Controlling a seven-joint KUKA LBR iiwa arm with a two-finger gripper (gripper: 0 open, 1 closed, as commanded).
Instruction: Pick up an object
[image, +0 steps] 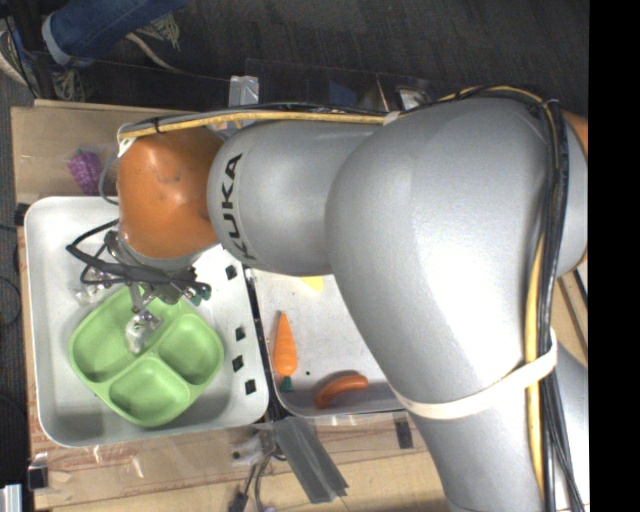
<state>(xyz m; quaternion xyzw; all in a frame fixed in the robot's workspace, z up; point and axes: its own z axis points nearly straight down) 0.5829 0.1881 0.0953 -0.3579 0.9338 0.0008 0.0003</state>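
Green plate (150, 365) sits in the left bin (45, 300), at 7 o'clock in frame. I've got the gripper (145, 318) right over its top rim, arm (400, 200) reaching across from 3 o'clock so it comes down from above. Can't tell if the fingers are spread or pinched, too blurred. Carrot (285, 345) and sausage (342, 389) lie in the right bin (330, 405), at 3 o'clock from the gripper, well apart.

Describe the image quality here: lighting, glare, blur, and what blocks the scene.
Camera view: even, soft lighting with a broad sheen on the grey arm; the arm looms close and hides much of both bins; the gripper over the green divided plate looks slightly blurred.
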